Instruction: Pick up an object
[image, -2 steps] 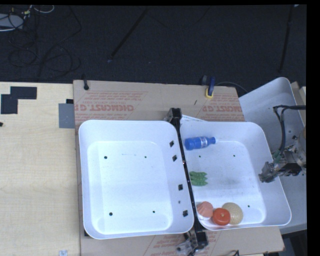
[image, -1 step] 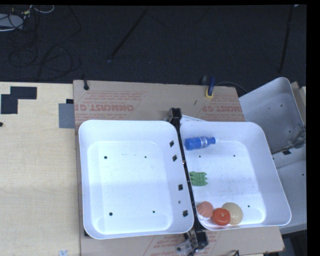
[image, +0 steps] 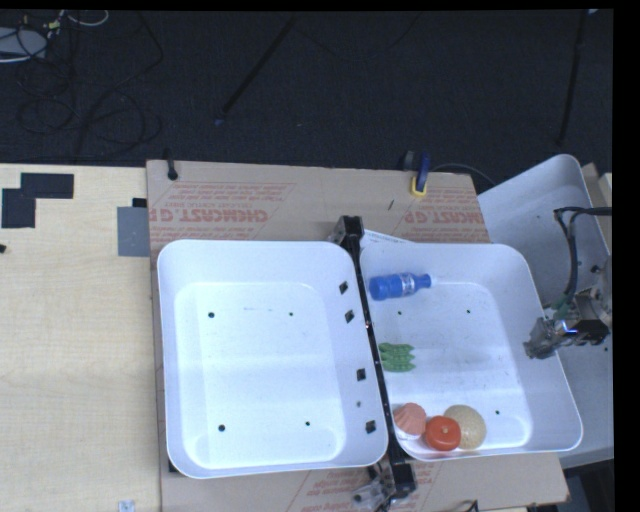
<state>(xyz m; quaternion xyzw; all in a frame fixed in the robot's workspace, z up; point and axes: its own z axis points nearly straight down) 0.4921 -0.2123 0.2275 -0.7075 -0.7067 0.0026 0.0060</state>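
Hand: the hand (image: 548, 338) sits at the right edge of the right bin, low over its rim. It is small and dark, and I cannot tell how it is set or if it has hold of a thing.
Right bin: the right bin (image: 500, 270) is white and shallow. All the small things lie in it.
Red round thing: a red round thing (image: 442, 433) lies at the near edge of the right bin, between two other things and touching both.
Pink thing: a pink thing (image: 409, 418) lies just left of the red one, close to the wall between the bins.
Tan round thing: a tan round thing (image: 466, 425) lies just right of the red one.
Green thing: a small green thing (image: 396, 357) lies by itself at the left side of the right bin, farther back than the three.
Blue bottle: a blue bottle (image: 399, 285) lies on its side near the far left corner of the right bin, well apart from the hand.
Left bin: the left bin (image: 200, 270) is white and sits beside the right bin, touching it.
Table: the table (image: 60, 330) is pale wood, with brown cardboard (image: 250, 200) under the bins.
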